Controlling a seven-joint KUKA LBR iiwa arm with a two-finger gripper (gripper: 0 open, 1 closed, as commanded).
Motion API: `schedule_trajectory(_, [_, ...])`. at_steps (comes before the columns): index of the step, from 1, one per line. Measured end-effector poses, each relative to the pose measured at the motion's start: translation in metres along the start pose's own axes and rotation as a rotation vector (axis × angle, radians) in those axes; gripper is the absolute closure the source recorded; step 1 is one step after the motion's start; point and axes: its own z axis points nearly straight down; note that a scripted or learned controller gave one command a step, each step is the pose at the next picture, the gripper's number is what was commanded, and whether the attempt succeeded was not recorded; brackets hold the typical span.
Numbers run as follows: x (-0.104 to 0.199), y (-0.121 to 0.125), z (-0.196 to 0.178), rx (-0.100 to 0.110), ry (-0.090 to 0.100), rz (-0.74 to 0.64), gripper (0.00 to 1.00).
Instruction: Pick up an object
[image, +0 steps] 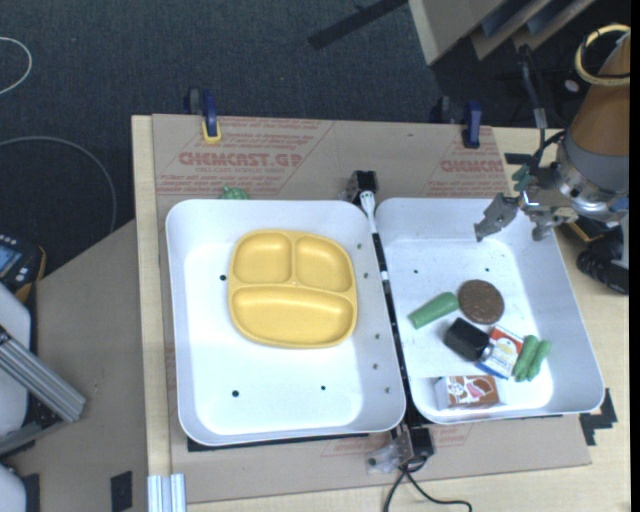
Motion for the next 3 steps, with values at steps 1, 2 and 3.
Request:
schedule_trajectory(1, [0.051,-0.043,-0.207,-0.021,-0.002,-0.006,0.00])
schedule_trajectory(2, [0.049,-0.043,-0.207,-0.005,-0.002,-0.003,1.00])
schedule_trajectory(3, [0.107,-0.054,-0.270,-0.009,0.000,-0.006,1.00])
